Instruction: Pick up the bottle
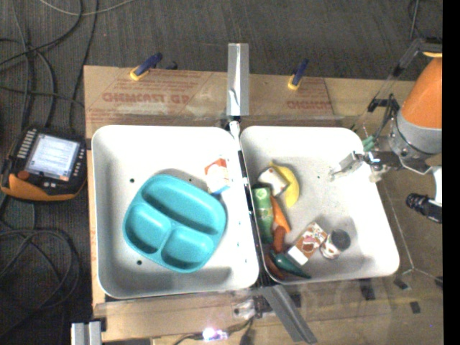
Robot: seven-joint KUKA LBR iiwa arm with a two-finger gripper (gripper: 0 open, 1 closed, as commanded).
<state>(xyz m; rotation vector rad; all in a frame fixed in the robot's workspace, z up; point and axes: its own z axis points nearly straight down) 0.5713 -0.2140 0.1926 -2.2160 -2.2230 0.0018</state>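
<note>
Left of the jaws and somewhat nearer the camera, in the same right-hand bin (pixel 374 214), the bottle (pixel 264 213) is found lying on its side against the wall that divides the two bins. It appears green with an orange lower part, though its outline is partly confused with the items around it. The gripper (pixel 350 162) is seen over the far right part of that bin, well apart from the bottle; nothing is seen between the jaws, and whether they are open or closed cannot be told at this size.

The bottle is judged to be light, stiff plastic with a smooth, possibly slippery skin. A hold across the middle of the body, square to its long axis, is advised; the dividing wall on one side leaves little room for a finger there.

Counted: two white bins; one bottle; one banana (pixel 286 182) just beyond it; one dark green pepper-like item (pixel 287 266) at the near end; one small printed packet (pixel 310 238); one dark round item (pixel 340 240). One teal divided tray (pixel 175 221) and one small carton (pixel 217 177) are recorded in the left bin (pixel 108 192).
</note>
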